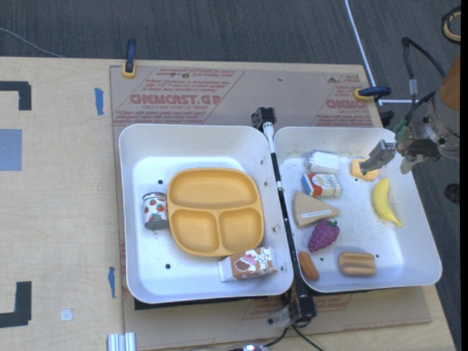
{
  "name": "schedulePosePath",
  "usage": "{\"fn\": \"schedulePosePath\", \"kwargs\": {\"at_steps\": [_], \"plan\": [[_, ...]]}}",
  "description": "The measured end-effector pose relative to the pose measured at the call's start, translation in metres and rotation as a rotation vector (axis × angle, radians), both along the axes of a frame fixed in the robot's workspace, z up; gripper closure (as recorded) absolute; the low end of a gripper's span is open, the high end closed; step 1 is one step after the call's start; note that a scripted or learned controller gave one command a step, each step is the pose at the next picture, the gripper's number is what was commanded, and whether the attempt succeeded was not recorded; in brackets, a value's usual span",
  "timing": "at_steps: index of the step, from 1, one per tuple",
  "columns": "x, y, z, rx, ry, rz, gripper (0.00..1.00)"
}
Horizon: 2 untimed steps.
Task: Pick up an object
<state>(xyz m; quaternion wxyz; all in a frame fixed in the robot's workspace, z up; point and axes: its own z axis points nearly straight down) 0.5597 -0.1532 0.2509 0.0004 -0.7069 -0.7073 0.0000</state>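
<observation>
Two shallow white plastic bins sit side by side on the pale wooden worktop (51, 218). The left bin (139, 269) holds a yellow three-compartment plastic tray (216, 210), a small printed can with a strawberry pattern (154, 210) just beside the tray's left edge, and a small printed carton (247, 264) lying at the tray's lower right corner.

The right bin (417, 258) carries the toy food: a white block (323, 161) near the top, a red-and-white carton (322, 185) below it, a tan sandwich wedge (313, 208), a purple bunch of grapes (324, 235), an orange-brown sausage (308, 268) at the lower left, a bread roll (357, 263) at the lower middle, a yellow banana (385, 202) towards the right, and a small yellow-orange piece (363, 168) at the upper right.

The gripper (385, 154) hangs at the upper right of the right bin, just above and beside the small yellow-orange piece. Whether it is wide or narrow cannot be told from this angle, and nothing can be seen held in it.

As a judgement, the pick is at the approach stage: the gripper seems aimed at the yellow-orange piece, which lies on the bin floor. Closing on it and lifting it clear are yet to be done.
</observation>
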Motion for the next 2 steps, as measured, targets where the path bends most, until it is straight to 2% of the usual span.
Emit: {"fn": "schedulePosePath", "kwargs": {"at_steps": [1, 2], "plan": [[0.014, 0.002, -0.149, -0.001, -0.003, -0.001, 0.0], [-0.028, 0.057, -0.161, -0.007, -0.016, -0.001, 0.0]]}}
